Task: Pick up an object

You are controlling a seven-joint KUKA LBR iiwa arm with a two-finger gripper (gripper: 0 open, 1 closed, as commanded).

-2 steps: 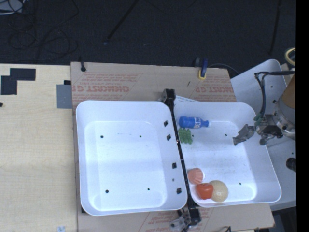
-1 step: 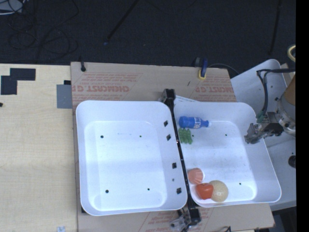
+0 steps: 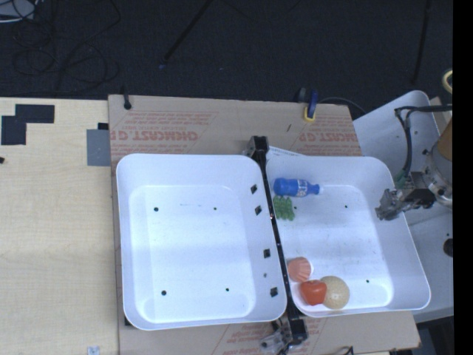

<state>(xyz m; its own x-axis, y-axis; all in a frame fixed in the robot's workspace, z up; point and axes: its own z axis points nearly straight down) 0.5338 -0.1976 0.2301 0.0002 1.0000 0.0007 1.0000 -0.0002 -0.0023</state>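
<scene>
- Gripper point(image 3: 389, 204) is hanging just over the right bin's point(image 3: 403, 231) right rim, towards its far corner. Nothing is showing between its tips; how far apart they stand I cannot tell at this size.
- All candidates are lying in the right bin, along the divider side. Left bin point(image 3: 192, 176) is sitting alongside, rims touching.
- Bottle point(image 3: 295, 188): blue, white cap, lying on its side near the far-left corner, cap pointing right. Judging it light, stiff, smooth and liable to roll; best taken across the body, jaws square to its long axis.
- Green toy point(image 3: 284, 208): just in front of the bottle, close to it or touching, cannot tell which. Small and knobbly; looking soft or rubbery, so probably grippy, but low on the floor.
- Three round pieces are clustering in the near-left corner: pink ball point(image 3: 298, 268), red ball point(image 3: 313, 292), cream ball point(image 3: 335, 292). Red and cream are touching; pink is pressing against or overlapping red.
- Judging these light, possibly hollow plastic, and slippery on curved faces. Crowding and the wall are leaving little finger room; cream offers the freest flank, on its right.
- Hard to make out: the arm is being cut off at the right edge, and the green toy's shape is blurring.
</scene>
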